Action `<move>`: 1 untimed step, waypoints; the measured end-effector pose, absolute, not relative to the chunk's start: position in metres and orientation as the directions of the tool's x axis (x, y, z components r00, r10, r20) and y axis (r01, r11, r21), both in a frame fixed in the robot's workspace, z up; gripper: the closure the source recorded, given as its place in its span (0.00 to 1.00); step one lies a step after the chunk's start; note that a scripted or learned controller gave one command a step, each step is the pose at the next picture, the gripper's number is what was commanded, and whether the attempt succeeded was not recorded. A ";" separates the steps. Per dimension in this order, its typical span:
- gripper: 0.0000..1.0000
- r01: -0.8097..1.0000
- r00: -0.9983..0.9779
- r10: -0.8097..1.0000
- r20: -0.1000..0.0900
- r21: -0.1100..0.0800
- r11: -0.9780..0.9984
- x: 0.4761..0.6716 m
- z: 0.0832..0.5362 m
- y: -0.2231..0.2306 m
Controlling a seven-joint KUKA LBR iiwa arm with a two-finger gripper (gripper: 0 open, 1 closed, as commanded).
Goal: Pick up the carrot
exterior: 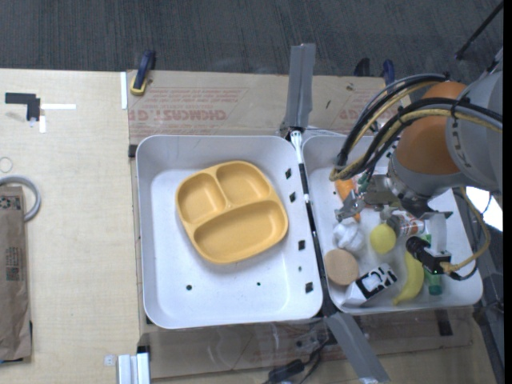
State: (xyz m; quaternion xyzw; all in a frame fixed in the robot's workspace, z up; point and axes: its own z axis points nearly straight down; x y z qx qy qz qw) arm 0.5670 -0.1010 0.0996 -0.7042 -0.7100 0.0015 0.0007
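Note:
The carrot shows as a small orange piece near the left wall of the right bin, partly hidden by cables and the gripper body. My gripper is low inside that bin, just below and right of the carrot and right above a white lumpy object. I cannot tell whether it touches the carrot.
In the right bin lie a yellow lemon, a banana, a tan round item, a black-and-white object, a red can and a green bottle. The left bin holds a yellow divided plate.

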 end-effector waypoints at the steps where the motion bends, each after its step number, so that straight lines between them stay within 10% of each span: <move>1: 0.00 1.000 0.020 1.000 -0.002 -0.001 -0.020 0.612 0.092 -0.129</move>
